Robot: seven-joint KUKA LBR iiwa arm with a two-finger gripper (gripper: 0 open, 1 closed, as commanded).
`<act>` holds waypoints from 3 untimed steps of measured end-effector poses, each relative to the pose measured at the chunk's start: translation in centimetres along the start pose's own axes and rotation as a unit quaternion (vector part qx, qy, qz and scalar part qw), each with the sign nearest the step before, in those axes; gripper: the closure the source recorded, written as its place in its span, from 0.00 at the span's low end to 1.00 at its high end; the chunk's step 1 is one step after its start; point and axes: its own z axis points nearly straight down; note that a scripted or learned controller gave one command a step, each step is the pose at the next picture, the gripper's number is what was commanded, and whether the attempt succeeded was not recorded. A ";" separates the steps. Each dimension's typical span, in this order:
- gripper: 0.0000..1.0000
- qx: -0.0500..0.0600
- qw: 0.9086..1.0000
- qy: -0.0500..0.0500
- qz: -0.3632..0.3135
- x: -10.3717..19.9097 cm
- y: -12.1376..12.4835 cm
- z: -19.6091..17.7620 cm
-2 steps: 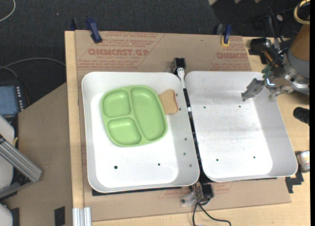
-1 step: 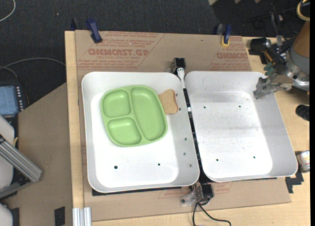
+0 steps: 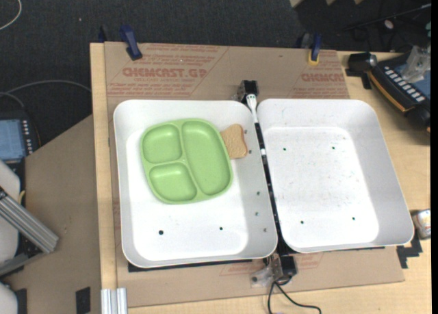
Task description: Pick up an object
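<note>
A green tray (image 3: 186,161) and a tan slice (image 3: 235,141) touching its right edge lie in the left bin (image 3: 198,237). I cannot tell the gripper's state.

Two bins sit side by side on the bench (image 3: 171,63). In the left bin (image 3: 137,237) a three-compartment plate (image 3: 186,161) lies toward the back, with a slice of toast (image 3: 235,141) touching its right edge. The right bin (image 3: 383,169) adjoins it.
</note>
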 end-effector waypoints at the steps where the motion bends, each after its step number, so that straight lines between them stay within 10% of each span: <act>1: 1.00 -0.001 1.000 0.000 -0.001 0.4 2.0 -19.0; 2: 1.00 0.014 1.000 0.007 0.002 1.4 -8.6 -11.2; 3: 1.00 0.016 1.000 0.007 0.001 3.6 -11.3 -1.1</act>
